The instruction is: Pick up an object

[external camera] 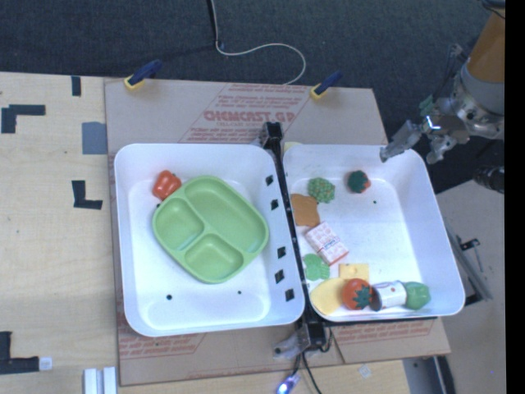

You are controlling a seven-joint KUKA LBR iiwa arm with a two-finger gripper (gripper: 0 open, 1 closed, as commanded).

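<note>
Camera view: gripper [408,141] above the right bin's [426,220] far corner, fingers spread, holding nothing.

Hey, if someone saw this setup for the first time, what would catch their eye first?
Probably the big light green divided plate in the left bin, with a small red-orange toy at its upper left. Next, the clutter of small toy foods along the right bin's left and near sides, including a red tomato-like piece. The gripper hangs above that bin's far right corner.
</note>
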